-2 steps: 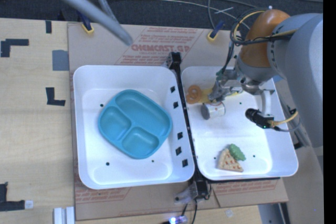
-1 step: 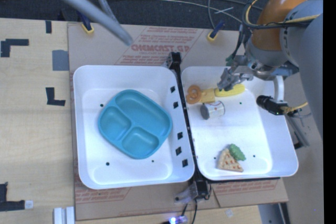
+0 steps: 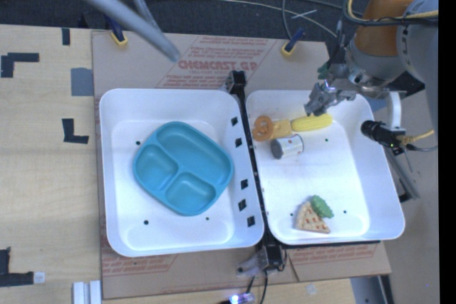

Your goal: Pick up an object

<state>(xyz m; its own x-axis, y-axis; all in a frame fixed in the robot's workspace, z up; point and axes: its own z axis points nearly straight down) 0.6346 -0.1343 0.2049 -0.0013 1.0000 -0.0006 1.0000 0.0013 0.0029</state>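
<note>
Camera view: claw [image 3: 317, 105] hangs just above the yellow corn [image 3: 311, 124], apparently lining up a grasp; its opening can't be told, nothing visibly held.

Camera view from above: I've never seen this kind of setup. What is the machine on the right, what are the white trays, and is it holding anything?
This single camera looks down at a slant on a bench. The grey arm with the orange band is a robot arm reaching in from the right; its gripper hovers by the yellow corn-like toy. I can't tell whether it grips anything. The right bin also holds an orange ring piece, a small grey cylinder and a pizza-slice toy. The left bin holds a blue divided plate.
</note>
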